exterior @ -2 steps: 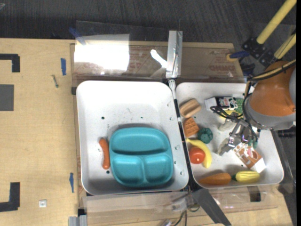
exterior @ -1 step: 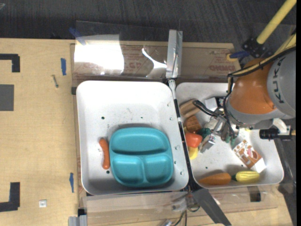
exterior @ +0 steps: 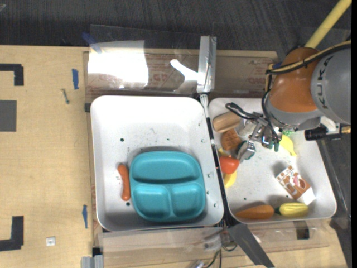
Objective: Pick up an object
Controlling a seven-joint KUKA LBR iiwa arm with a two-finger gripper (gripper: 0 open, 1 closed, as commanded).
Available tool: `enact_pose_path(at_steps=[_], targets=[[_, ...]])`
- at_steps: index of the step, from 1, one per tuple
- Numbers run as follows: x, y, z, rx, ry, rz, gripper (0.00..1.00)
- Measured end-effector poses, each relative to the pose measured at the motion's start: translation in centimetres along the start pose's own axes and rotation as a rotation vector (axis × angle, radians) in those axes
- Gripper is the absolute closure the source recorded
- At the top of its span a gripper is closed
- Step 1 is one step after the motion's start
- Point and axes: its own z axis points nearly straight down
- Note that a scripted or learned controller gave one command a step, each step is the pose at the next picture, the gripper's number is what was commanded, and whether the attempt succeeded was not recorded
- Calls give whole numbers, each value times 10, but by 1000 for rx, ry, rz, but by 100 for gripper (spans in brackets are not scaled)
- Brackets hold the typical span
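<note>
The left bin (exterior: 106,116) is a shallow white tub with rounded corners and a speckled floor. A slim orange sausage-shaped toy (exterior: 125,181) lies along its lower left, just beside a smooth teal plastic tray (exterior: 166,184) with three compartments that fills the near half of the bin.

Along the wall between the bins, in the right bin (exterior: 329,202), a glossy red-and-yellow pepper-like piece (exterior: 228,167) sits near the divider, with a tan, bread-coloured roll (exterior: 225,120) above it and a brown lump (exterior: 230,140) between them. At the near edge lie an orange carrot shape (exterior: 255,211) and, touching its tip, a yellow corn-like piece (exterior: 293,209). A small red-and-white printed carton (exterior: 294,183) lies tilted above them, well apart from the rest. A yellow piece (exterior: 287,144) shows just beside the wrist.

The gripper (exterior: 249,144) hangs low over the upper part of the right bin, metal parts and black cables crowding around it, close to the brown lump. It cannot be told how its jaws stand or whether anything is between them.
</note>
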Motion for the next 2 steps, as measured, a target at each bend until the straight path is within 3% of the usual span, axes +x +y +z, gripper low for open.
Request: enact_pose_path(at_steps=[1,2], targets=[[-35,-104,1,4,4,-33,0],[-38,-100,-13,1,-12,-38,100]])
